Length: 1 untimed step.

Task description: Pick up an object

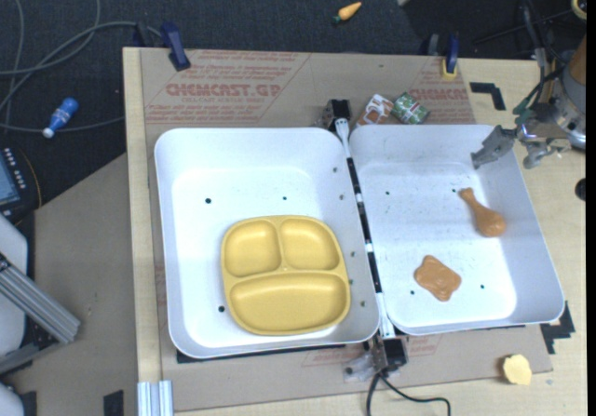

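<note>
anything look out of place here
Yes: several small items lie outside the bins. A yellow piece sits on the bench by the right bin's near corner, crumpled wrappers behind it, and an orange bit on the floor.

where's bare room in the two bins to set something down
Left bin: a wide bare strip along the far wall, behind the yellow divided plate, which crowds the near half. Right bin: bare from the centre divider across to the drumstick, and behind the brown piece. The near-right area holds both food pieces; the gripper hangs over the far-right corner.
</note>
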Available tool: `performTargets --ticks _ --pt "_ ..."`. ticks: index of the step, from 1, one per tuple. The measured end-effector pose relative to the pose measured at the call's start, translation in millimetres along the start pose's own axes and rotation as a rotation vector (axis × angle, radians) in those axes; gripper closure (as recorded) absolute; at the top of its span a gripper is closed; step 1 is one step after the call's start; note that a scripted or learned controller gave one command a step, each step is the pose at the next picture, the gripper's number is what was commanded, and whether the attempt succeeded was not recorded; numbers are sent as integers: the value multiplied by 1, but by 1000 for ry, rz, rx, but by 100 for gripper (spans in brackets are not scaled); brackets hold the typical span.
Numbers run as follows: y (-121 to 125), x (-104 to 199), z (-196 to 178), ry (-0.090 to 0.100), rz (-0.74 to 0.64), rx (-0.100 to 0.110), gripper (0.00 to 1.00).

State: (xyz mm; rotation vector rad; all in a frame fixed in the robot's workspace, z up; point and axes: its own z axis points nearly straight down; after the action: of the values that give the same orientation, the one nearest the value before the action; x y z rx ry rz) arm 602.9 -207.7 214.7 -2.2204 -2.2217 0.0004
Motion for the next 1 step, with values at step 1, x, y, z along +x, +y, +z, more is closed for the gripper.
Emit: performTargets --ticks 1 --pt "-8 -6 113 3 2 9 0"
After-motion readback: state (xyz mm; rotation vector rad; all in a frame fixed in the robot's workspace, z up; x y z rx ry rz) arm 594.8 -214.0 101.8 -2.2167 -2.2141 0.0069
